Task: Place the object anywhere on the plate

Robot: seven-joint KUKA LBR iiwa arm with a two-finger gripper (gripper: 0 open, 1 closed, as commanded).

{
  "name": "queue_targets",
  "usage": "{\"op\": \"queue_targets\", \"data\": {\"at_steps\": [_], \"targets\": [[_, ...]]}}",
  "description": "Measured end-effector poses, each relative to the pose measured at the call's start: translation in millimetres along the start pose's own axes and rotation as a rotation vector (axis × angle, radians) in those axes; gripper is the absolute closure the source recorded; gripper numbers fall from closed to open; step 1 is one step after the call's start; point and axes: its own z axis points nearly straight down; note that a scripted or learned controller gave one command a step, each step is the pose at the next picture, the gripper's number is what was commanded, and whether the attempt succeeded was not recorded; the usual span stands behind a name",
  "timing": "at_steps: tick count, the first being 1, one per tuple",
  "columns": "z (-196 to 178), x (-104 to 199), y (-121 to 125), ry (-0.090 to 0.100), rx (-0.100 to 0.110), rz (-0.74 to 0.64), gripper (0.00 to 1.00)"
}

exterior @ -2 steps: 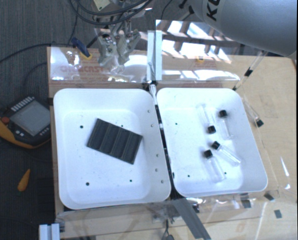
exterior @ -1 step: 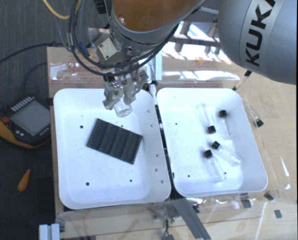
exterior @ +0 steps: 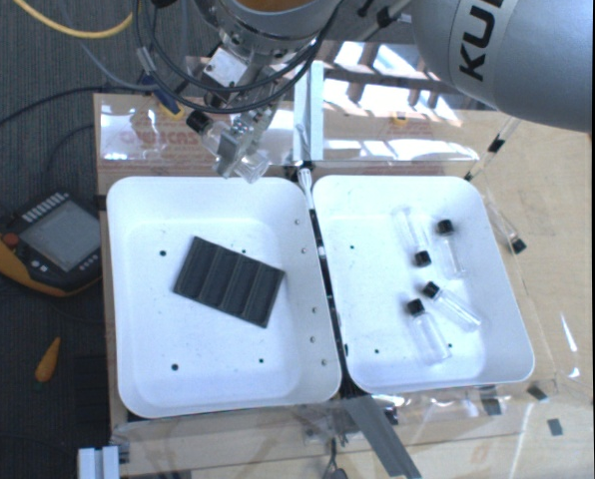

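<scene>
A dark grey ribbed plate [exterior: 228,281] lies tilted in the middle of the left white bin [exterior: 138,367]. Several clear vials with black caps [exterior: 447,249] lie loose in the right bin [exterior: 377,362]. My gripper [exterior: 240,158] hangs over the far rim of the left bin, up and slightly right of the plate and well apart from it. Its tip looks pale and blurred against the bin edge, and I cannot make out anything in it. The arm's grey body and orange band fill the top of the view above it.
A grey ridge [exterior: 317,267] divides the two bins. A handheld pendant [exterior: 53,239] and cables lie on the floor to the left. A small orange item [exterior: 46,359] sits by the bench's left edge. Clear plastic sheeting [exterior: 377,138] runs behind the bins.
</scene>
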Motion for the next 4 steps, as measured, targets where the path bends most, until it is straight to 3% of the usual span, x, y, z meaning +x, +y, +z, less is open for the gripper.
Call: {"op": "queue_targets", "data": {"at_steps": [1,2,3,4], "targets": [[137,-6,7,-0.001,-0.004,-0.127,1.0],[175,-60,56,0.0,-0.006,-0.409,1.0],[81,24,1,0.0,0.0,-0.375,1.0],[128,-30,29,-0.002,-0.005,-0.525,1.0]]}}
